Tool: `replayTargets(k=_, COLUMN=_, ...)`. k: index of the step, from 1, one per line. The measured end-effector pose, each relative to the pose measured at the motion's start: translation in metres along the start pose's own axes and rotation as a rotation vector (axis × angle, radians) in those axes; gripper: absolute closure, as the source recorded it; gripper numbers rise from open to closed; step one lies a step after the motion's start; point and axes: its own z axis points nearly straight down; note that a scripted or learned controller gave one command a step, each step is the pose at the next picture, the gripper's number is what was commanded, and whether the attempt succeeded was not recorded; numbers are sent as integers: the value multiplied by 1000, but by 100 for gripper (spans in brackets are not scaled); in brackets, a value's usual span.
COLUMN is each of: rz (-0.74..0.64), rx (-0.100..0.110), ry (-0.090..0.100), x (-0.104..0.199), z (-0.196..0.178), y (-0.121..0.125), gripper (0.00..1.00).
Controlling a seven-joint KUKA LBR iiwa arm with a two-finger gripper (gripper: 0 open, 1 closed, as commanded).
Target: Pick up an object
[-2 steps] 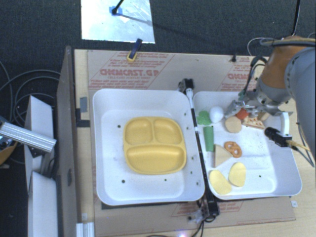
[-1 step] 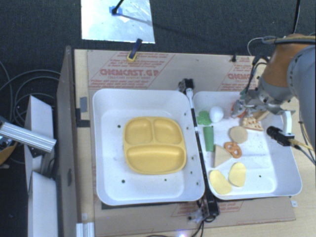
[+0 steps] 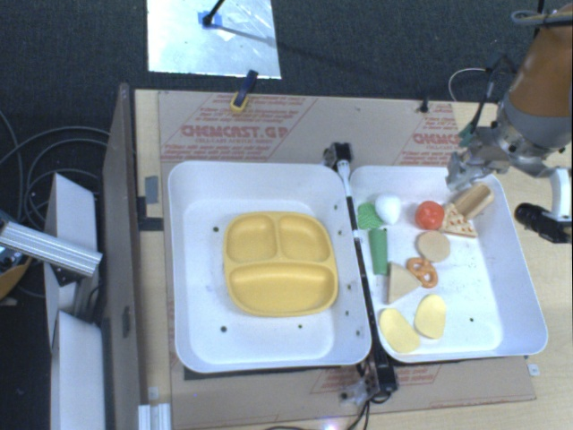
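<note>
Toy food lies loose across the right bin [image 3: 501, 330], spread apart so each piece can be taken alone; the left bin [image 3: 192, 240] holds a yellow divided plate [image 3: 279, 262]. The hand [image 3: 467, 170] hovers over the right bin's far corner, just above a tan bread stick [image 3: 474, 199] beside a red tomato [image 3: 430, 213], probably its target. Whether the hand is released or clenched I cannot tell.
</note>
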Motion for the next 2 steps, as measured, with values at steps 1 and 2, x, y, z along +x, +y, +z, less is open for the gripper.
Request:
replayTargets(k=1, rz=4, rx=11, ry=0, x=-2, z=9, y=-1, gripper=0)
replayTargets(k=2, rz=7, rx=18, ry=2, x=9, z=152, y=45, gripper=0)
